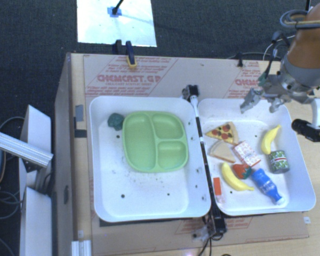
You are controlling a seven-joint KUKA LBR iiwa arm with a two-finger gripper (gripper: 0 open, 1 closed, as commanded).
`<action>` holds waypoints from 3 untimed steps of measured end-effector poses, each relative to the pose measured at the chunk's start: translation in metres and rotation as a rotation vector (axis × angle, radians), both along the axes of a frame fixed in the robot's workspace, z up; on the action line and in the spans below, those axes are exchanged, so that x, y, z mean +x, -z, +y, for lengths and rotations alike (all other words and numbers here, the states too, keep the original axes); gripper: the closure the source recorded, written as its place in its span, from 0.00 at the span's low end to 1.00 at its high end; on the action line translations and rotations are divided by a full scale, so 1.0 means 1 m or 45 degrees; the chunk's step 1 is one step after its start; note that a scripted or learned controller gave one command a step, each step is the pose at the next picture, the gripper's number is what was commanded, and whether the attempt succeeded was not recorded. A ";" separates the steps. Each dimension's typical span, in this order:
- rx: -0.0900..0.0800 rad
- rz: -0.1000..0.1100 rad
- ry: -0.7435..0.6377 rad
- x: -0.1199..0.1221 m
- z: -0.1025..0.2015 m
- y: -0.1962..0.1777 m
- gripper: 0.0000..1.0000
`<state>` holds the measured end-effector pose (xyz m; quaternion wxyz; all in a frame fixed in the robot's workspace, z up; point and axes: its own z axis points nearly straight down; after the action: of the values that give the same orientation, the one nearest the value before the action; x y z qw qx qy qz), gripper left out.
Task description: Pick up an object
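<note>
The gripper (262, 101) was seen poised above the far rim of the right bin (304, 193), its two fingers spread apart with nothing between them. The left bin (104, 196) was occupied by a green divided plate (154, 142) with a small dark green object (116, 121) just beside its far left corner. The candidates for picking were all gathered in the right bin: a pizza slice (223, 132), a sandwich slice (222, 152) touching a red-and-white packet (247, 153), a yellow banana (270, 138) near the right wall, a small can (279, 161) just beside it, a second banana (233, 178) with a red piece (241, 170) against it, and a blue bottle (267, 185) lying on its side.

The step in hand was judged to be the approach, no object having been lifted yet. For the next move, a target would need to be chosen, the pizza slice and the upper banana being nearest, and the open fingers would have to be brought down astride it before being closed. The crowded cluster around the packet was judged the harder choice, since neighbours could be caught or pushed aside
</note>
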<state>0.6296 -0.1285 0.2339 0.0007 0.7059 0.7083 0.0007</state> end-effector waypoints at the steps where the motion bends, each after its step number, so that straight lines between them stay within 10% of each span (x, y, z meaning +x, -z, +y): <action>1: -0.003 0.001 0.003 -0.018 -0.079 0.036 0.00; 2: 0.000 0.002 0.003 -0.030 -0.078 0.149 0.00; 3: -0.002 -0.002 0.002 -0.029 -0.078 0.137 1.00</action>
<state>0.6006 -0.2066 0.0967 0.0017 0.7064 0.7079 0.0007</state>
